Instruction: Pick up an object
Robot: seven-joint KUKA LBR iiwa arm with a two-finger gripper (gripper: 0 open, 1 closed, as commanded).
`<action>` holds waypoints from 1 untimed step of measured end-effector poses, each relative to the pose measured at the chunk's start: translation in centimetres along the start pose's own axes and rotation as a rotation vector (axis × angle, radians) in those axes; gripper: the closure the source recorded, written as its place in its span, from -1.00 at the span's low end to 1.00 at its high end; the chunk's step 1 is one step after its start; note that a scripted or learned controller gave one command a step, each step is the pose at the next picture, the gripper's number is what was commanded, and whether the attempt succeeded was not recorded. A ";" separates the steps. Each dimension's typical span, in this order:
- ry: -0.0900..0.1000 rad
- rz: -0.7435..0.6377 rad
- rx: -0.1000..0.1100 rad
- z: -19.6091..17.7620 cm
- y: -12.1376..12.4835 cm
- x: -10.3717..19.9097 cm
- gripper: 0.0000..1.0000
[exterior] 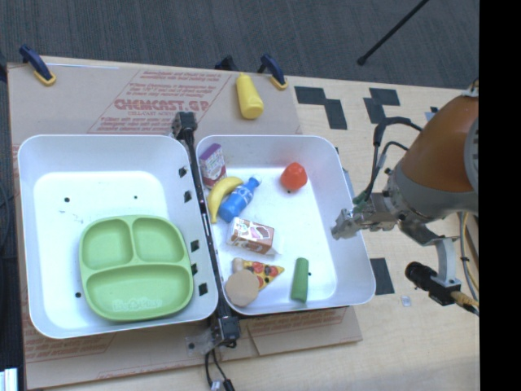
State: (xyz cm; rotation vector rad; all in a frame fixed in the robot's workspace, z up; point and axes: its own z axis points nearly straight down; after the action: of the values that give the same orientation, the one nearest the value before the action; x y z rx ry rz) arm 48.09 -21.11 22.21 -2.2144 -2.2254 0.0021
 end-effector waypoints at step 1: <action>0.000 -0.001 -0.001 -0.1 3.7 2.1 1.00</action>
State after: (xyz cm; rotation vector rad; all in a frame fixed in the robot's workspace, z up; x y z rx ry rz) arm 51.74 -18.96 22.34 -2.2137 -2.2272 0.0003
